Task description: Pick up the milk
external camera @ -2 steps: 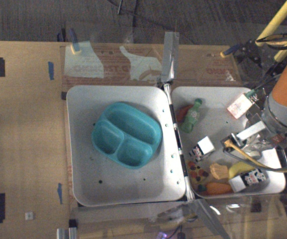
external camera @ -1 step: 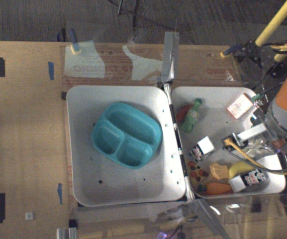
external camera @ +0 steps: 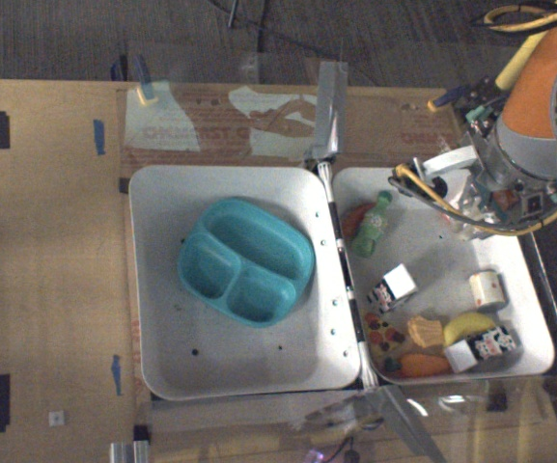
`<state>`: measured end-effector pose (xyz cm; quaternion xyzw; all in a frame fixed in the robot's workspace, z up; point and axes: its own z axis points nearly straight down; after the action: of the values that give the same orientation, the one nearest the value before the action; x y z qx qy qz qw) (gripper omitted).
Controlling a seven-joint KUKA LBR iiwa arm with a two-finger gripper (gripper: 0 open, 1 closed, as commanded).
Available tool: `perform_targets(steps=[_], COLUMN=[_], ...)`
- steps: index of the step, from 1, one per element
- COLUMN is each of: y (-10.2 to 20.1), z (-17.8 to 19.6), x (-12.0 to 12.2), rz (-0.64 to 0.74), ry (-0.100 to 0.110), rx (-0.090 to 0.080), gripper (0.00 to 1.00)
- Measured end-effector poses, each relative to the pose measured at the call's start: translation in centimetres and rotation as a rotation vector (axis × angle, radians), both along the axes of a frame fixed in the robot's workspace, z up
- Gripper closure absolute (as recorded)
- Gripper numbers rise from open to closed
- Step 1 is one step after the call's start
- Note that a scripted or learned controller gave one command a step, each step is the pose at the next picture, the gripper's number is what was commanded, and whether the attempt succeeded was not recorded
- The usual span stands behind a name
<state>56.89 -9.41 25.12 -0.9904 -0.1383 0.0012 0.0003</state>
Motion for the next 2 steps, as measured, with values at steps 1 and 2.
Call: perform_targets(steps=[1,2], y=[0.0,4.8], z=[0.0,-6.4], x=[0.0,2.4], rz=[0.0,0.12], ry=[0.0,0.004], rx=[0.001,0.003], gripper=[0.0,0.0])
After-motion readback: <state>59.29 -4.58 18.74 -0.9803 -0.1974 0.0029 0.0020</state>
